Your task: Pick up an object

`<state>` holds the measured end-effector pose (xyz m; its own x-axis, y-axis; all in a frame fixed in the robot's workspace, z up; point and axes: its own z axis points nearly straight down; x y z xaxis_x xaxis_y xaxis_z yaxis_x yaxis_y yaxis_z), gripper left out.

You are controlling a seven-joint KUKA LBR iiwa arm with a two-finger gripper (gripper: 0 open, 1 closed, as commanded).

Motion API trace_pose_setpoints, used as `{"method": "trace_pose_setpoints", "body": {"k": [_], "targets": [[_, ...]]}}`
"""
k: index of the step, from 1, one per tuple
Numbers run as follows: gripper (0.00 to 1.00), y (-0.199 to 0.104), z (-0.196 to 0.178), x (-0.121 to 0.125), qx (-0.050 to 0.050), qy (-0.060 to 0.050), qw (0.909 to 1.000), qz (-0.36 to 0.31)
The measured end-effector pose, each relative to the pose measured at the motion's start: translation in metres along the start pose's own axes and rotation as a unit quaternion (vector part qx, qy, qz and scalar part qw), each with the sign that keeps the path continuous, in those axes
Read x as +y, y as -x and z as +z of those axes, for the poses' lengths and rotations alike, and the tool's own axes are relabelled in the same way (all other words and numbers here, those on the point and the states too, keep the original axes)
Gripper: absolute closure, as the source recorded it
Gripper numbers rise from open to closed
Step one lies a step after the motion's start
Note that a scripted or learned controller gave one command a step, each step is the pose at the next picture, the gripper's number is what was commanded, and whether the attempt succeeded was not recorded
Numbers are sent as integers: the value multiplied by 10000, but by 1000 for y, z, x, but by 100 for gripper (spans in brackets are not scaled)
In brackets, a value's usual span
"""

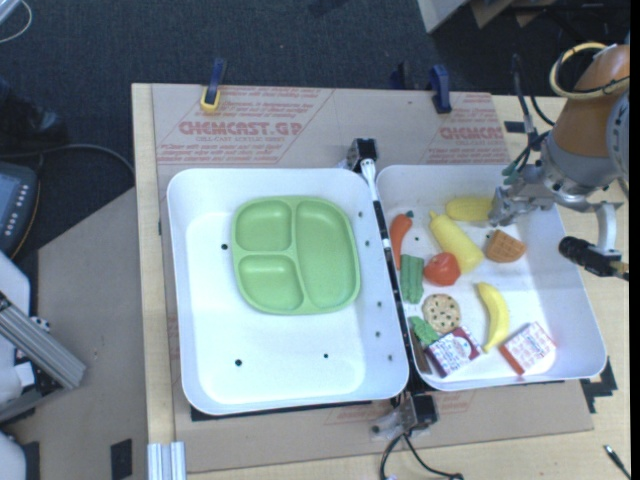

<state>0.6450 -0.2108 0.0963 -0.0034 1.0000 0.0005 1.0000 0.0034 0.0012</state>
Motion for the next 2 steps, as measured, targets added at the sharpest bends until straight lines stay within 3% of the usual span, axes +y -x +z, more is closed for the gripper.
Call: {"method": "trace_pose_setpoints", "body": {"k": [2], "targets": [[100, -6, -110, 0, -18, 36, 10000, 9]]}}
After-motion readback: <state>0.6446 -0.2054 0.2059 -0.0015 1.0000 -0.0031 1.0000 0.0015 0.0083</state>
